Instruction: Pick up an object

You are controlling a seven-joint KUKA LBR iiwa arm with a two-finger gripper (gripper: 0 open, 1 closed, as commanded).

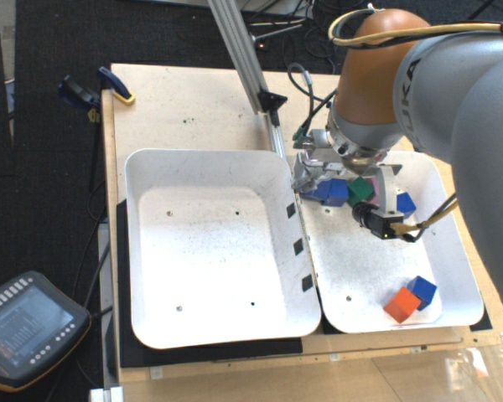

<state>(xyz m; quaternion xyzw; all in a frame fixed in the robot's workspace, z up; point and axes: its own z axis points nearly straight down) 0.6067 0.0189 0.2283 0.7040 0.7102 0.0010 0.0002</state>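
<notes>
My gripper (345,179) hangs low over the back of the right bin (377,262), under the grey arm and its orange band. Right beneath it lie a blue block (332,193) and a green block (361,190), with a smaller blue piece (405,202) just to the right. The arm's wrist hides the fingertips, so contact with these blocks cannot be judged. Near the bin's front right corner sit an orange block (401,305) and a blue block (422,291), touching each other.
The left bin (205,241) lies beside the right one. A slanted metal pole (243,48) rises from the ridge between the bins at the back. A blue and yellow clamp (116,86) sits on the bench's back left corner. A pendant (29,329) lies at lower left.
</notes>
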